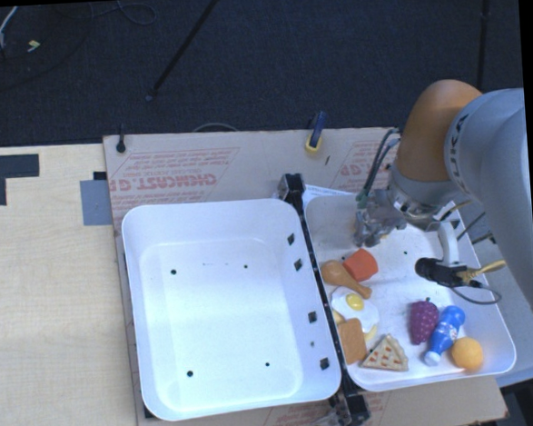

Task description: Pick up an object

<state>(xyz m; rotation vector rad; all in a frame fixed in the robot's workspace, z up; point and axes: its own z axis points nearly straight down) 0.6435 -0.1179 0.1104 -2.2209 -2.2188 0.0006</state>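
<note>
Well, here was how we found it, line by line.

Gripper: our gripper [370,232] hung low over the far half of the right bin [504,350], just behind the red block; whether it was wide or narrow we could not tell, and nothing showed between its tips.

Nearest thing: the red block [362,265] lay just under the gripper, toward the bin's left wall, touching the drumstick [342,276].

Handling: we judged the block a light, stiff plastic toy, smooth enough to slip, best pinched across its two flat sides from above.

Drumstick: it lay slanted along the left wall, its thin end pointing to the near edge; a rounder, trickier hold, we thought.

Near left corner: the fried egg [356,305], the toast [352,339] and the waffle wedge [385,356] lay flat and crowded, poor picks for two fingers.

Near right corner: grapes [423,319], a blue bottle [444,331] and an orange [467,354] sat close together.

Left bin: the left bin [133,262] stood alongside, its wall touching the right bin's.
</note>
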